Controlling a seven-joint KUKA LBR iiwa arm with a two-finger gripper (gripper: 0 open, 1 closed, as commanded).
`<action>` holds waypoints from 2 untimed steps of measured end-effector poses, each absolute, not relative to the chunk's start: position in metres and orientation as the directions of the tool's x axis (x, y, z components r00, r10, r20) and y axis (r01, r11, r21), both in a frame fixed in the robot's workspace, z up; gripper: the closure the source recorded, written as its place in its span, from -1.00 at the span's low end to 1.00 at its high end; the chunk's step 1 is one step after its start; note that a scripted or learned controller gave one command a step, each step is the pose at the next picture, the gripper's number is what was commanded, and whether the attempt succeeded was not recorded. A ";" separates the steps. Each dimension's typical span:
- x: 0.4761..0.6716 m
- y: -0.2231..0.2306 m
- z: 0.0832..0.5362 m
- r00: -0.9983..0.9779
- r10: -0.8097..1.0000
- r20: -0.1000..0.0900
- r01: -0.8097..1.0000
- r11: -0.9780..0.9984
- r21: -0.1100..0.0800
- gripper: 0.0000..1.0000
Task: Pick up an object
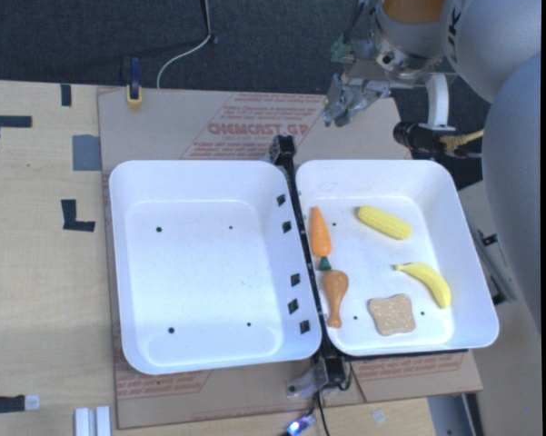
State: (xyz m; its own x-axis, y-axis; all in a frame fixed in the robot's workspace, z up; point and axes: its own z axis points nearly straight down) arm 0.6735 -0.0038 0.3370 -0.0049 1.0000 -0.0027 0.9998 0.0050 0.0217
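The left bin [200, 271] sits on a sheet of cardboard [245, 130], touching the right bin [436, 184] along a shared middle edge. In the right bin, a carrot [320, 232] lies just beside that left wall, pointing far to near, and a chicken drumstick [334, 294] lies just nearer than it. A slice of bread [392, 314] rests near the bin's near edge. An ear of corn [384, 222] lies toward the far side, and a banana [428, 282] lies nearer and to its right. The gripper [343, 109] hangs above the cardboard beyond the far edge of the right bin, holding nothing; I cannot tell how its fingers are set.
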 end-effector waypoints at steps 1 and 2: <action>0.619 0.039 0.334 -0.005 1.000 0.001 1.000 0.005 -0.002 1.00; 0.556 0.090 0.259 -0.005 1.000 0.000 1.000 0.005 -0.013 1.00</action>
State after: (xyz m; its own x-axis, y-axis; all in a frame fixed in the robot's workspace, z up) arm 0.5565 0.0898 0.2592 -0.0052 1.0000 0.0000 0.9999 0.0052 -0.0126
